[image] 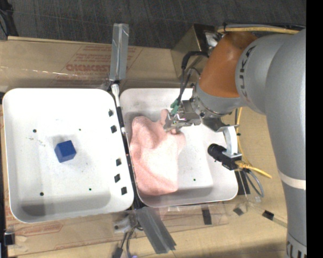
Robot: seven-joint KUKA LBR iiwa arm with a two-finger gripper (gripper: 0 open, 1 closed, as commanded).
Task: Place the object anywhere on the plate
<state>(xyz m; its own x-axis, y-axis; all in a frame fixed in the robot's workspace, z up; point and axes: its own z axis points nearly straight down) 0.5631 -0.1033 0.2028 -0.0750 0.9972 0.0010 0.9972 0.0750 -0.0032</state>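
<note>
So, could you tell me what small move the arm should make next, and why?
Probably lift slightly to check the grasp. The pincer sits at the upper right edge of the pink cloth in the right bin; whether it grips the cloth can't be told.

Robot lab bench, white bins (21, 144) on cardboard (54, 63) (carpet (151, 4) behind)

1 fixed camera above the bench, looking down at a slant, both white bins (21, 144) in frame, arm (258, 63) entering from the right
</note>
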